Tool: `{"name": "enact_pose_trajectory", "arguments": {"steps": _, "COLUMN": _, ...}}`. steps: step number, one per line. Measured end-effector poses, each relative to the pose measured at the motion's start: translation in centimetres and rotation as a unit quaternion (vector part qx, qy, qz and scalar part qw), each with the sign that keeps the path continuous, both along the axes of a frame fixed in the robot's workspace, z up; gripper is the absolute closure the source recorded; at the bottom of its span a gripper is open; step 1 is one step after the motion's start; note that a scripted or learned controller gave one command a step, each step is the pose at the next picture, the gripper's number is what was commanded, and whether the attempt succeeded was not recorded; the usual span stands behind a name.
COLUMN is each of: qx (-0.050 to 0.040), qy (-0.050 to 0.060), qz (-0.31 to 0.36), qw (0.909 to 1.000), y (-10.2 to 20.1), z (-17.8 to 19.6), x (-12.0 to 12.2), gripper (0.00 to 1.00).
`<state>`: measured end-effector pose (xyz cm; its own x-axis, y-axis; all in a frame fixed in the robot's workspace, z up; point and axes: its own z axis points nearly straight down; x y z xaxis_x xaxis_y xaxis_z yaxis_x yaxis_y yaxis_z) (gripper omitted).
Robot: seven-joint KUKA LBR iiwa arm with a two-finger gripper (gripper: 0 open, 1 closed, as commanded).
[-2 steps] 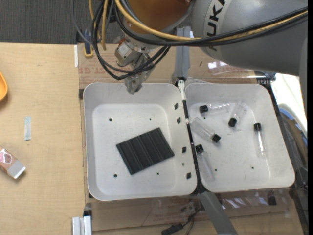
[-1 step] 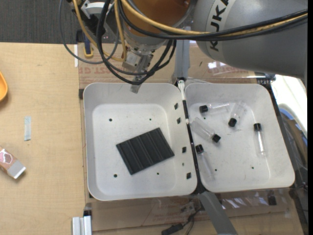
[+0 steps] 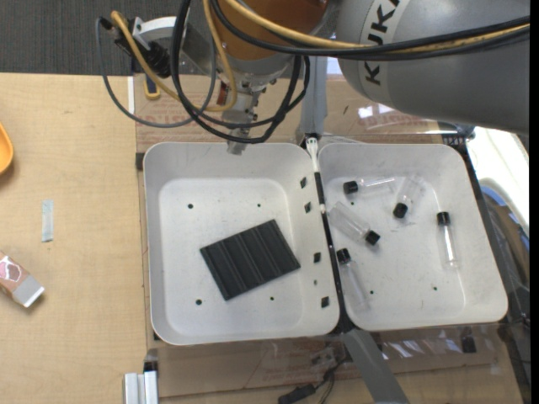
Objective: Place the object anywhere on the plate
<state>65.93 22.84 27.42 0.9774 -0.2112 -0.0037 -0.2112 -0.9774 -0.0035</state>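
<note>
Vials [image 3: 370, 185], clear with black caps, lie scattered in the right bin [image 3: 484, 305]. You can count about five, well apart from the plate [image 3: 250, 259], which is a black ribbed slab lying askew on the floor of the left bin [image 3: 156, 310]. The claw [image 3: 237, 144] hangs over the far rim of the left bin, beyond the plate and across the divide from every vial. From this slant you cannot tell how far it is open. Nor can you tell whether it carries anything, since a clear tube there would hardly show against the white.

Judge the risks from that.

- **Empty drop:** if the claw is empty and the program lowers here, you get a release onto bare bin floor and nothing on the plate.
- **Hard pick:** the tubes are round, slick and nearly invisible, so a grasp aimed at the glass body can pinch off-centre and squirt the vial sideways.
- **Crowding:** two vials [image 3: 358, 228] lie near the rim where the bins meet. A descent there could strike the wall or nudge both at once.
- **Rolling on release:** a tube laid along the plate's ribs may settle in a groove. Laid across them, or let go from height, it could roll off onto the bin floor.
- **Cables:** watch the cables [image 3: 168, 99] looping beside the wrist. A long sweep between the bins could drag them.
</note>
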Motion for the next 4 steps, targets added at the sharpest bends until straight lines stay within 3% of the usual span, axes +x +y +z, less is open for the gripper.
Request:
{"name": "enact_pose_trajectory", "arguments": {"steps": 3, "qx": 0.0020, "qy": 0.001, "qz": -0.002, "qw": 1.0000, "y": -0.2, "z": 5.2, "x": 0.1, "gripper": 1.00}}
{"name": "enact_pose_trajectory", "arguments": {"steps": 4, "qx": 0.0019, "qy": 0.001, "qz": -0.002, "qw": 1.0000, "y": -0.3, "z": 5.2, "x": 0.2, "gripper": 0.00}}
